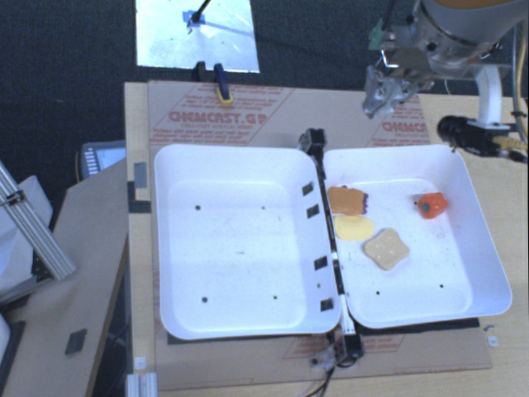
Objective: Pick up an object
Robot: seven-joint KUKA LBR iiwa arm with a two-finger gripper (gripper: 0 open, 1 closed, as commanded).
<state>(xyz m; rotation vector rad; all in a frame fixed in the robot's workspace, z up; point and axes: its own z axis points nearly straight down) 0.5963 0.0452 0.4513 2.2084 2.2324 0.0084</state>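
Observation:
The right bin (463, 296) holds several small items. An orange piece with a purple edge (347, 200) lies near the divider, a pale yellow flat piece (354, 228) just below it, and a tan toast-shaped piece (386, 249) a little to the right of that. A red-orange object (431, 205) rests near the bin's far right side. My gripper (382, 98) hangs high above the bin's far edge, well clear of every item, with nothing between its fingers. Its fingers point down and left.
The left bin (178, 304) stands beside the right one, joined by black clips along the divider (318, 213). A cardboard sheet (248, 114) lies under both bins. A shiny metal plate (198, 23) sits at the back, and a yellow clamp (223, 89) at the cardboard's edge.

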